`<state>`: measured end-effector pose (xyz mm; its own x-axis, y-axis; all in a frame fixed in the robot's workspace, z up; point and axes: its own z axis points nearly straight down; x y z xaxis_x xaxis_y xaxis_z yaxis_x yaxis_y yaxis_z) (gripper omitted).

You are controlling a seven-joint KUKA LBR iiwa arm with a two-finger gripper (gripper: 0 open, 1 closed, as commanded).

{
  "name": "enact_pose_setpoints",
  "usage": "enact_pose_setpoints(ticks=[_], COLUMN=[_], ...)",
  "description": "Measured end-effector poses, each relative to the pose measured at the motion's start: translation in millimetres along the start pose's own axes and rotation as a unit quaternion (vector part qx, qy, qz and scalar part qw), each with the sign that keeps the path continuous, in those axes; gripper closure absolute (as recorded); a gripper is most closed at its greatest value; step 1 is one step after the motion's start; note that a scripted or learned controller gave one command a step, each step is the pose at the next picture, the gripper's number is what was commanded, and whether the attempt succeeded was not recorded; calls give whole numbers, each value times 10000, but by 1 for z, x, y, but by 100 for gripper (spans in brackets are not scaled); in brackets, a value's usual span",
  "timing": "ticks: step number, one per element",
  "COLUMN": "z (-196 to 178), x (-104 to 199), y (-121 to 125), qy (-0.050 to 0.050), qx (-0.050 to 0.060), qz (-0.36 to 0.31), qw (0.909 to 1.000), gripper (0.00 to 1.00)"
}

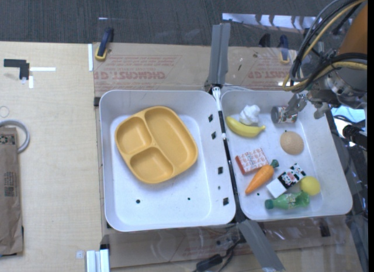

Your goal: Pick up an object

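White plastic forms both shallow bins; the left bin carries a yellow divided plate, while the right bin serves as the landmark for everything else. The arm enters over that bin's far right corner, trailing cables, and its gripper hangs low over the bin's far end with nothing visible between its fingers; how far apart they stand cannot be told at this size. Candidate objects lie scattered on the bin floor, apparently left loose so that any one may be taken: a banana near the far left side with a white crumpled item touching it behind, a tan egg-shaped object just in front of the gripper, a carrot mid-bin, a red-and-white packet beside it, then a green bottle, a lemon and a small black-and-white toy clustered at the near right. Judgement: no pick is secured yet.
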<state>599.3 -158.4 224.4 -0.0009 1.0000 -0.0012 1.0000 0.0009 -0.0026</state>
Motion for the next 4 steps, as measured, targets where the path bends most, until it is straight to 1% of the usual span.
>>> enact_pose_setpoints(ticks=[1, 2, 3, 4], z=[88, 132, 34, 111], x=[-6, -9, 75, 22], y=[60, -18, -76, -108], qy=[-11, -6, 0, -34], qx=[-23, -23, -4, -151], qz=[163, -87, -220, -336], qw=[9999, 10000, 9998, 9993], gripper=[0, 0, 0, 0])
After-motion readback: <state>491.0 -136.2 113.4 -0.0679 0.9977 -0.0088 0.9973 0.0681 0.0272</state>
